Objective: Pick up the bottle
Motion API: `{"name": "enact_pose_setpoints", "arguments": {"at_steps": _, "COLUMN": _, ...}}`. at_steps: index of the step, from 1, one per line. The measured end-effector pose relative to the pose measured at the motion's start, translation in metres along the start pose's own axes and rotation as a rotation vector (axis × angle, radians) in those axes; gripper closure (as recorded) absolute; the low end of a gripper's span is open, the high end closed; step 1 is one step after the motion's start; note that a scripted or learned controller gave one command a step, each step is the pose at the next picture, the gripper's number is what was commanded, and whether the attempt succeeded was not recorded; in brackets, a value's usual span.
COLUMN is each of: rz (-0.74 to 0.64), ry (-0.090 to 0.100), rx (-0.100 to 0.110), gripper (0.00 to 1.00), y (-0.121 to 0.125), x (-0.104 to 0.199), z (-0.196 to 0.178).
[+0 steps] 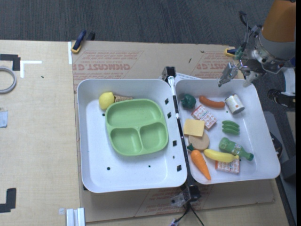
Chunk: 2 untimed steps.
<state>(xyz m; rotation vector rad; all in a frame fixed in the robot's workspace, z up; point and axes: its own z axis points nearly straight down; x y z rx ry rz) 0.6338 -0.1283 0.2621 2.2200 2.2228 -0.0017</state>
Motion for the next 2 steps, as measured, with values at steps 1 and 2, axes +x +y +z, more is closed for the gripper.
{"name": "enact_pose_setpoints", "arguments": {"at_steps": 1, "rz": -0.002, "ry": -0.001, "rx": -0.001, "gripper": 1.0, "y": 0.0, "x": 0.0, "z": -0.01}}
{"name": "enact_pose_setpoints", "arguments": {"at_steps": 2, "rz": 0.146, "ry": 0.0, "rx": 0.0, "gripper": 1.0, "y": -0.042, "x": -0.045, "z": -0.036}}
